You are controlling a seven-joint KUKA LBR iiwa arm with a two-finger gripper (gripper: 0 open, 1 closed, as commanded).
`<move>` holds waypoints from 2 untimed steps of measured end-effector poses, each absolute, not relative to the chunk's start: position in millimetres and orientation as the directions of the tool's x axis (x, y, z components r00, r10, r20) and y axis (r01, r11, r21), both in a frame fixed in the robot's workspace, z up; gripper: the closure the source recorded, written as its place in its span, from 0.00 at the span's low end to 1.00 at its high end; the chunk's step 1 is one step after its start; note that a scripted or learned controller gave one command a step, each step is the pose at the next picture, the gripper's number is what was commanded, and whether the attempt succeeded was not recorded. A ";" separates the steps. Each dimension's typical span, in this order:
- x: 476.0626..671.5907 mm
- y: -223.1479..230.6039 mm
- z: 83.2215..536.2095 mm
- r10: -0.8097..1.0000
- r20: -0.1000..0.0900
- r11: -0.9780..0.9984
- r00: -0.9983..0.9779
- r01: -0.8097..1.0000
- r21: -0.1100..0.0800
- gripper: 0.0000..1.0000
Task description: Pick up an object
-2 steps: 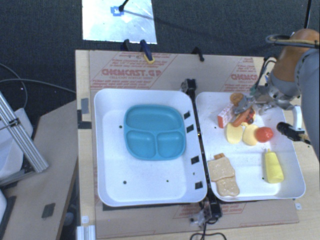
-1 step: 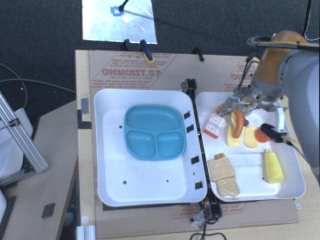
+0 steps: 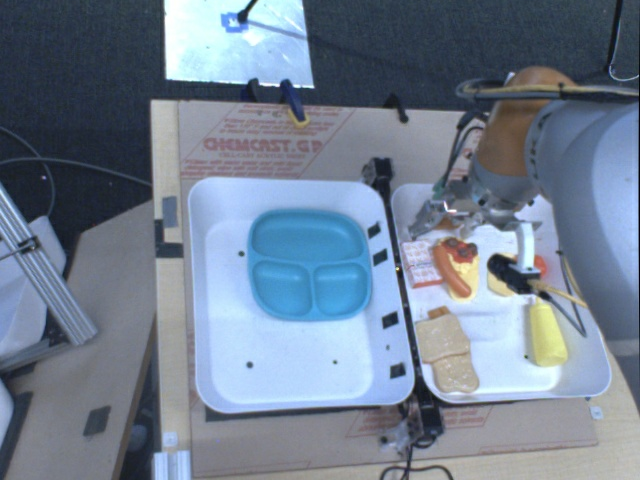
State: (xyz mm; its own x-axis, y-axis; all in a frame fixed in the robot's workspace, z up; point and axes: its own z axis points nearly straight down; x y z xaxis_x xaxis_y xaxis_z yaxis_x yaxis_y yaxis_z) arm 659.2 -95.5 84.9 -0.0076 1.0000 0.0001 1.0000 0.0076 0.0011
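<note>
**Gripper [image 3: 447, 215] poised over far left corner of right bin**

The gripper is seen low over the far left part of the right bin [image 3: 592, 373], at the end of the grey arm [image 3: 590, 168] that reaches in from the right. Whether it is open or closed cannot be told from this angle, nor whether anything is held.

Just near of the gripper, a toy hot dog [image 3: 457, 266] is laid on the bin floor, tilted so that it runs from far left to near right. A red-and-white carton [image 3: 421, 266] is set just beside it on the left, against the bin's left wall. Nearer still, two tan toast slices [image 3: 441, 335] are placed close together by the same wall, one behind the other. A yellow oblong piece [image 3: 546, 337] is found towards the right side of the bin, well apart from the toast.

In the left bin [image 3: 215, 303], a blue divided plate [image 3: 308, 264] is placed flat, a little far of the middle. Both bins are borne on a printed cardboard sheet [image 3: 262, 144].
</note>
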 end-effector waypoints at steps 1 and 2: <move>660.7 -98.1 96.8 1.000 -0.001 0.008 -0.008 1.000 0.006 1.00; 660.6 -98.1 96.3 1.000 -0.002 0.010 -0.010 1.000 0.005 0.00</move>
